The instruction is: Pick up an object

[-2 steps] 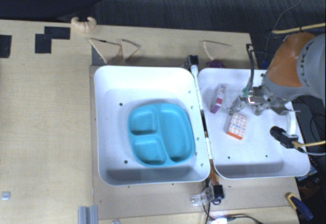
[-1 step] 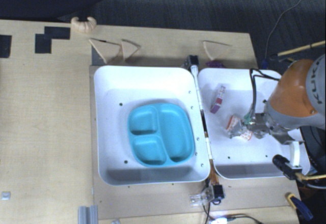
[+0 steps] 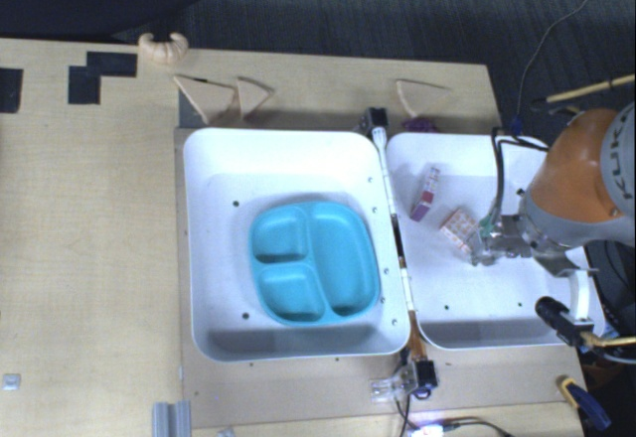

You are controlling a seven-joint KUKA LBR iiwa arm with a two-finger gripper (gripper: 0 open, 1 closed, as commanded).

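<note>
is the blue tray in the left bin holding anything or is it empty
Empty. All three compartments of the blue tray show bare blue bottoms as it lies flat in the left bin.

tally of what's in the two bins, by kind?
Blue divided tray, left bin: 1
Small purple-and-white packet, right bin: 1
Small pinkish checkered packet, right bin, beside the gripper: 1
Total: 3

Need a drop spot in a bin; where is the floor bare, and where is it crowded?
Right bin: bare along the near wall and left side, below the small packet. Crowded around the tool beside the patterned packet. Left bin: blue divided tray covers the centre; narrow margins remain.
</note>
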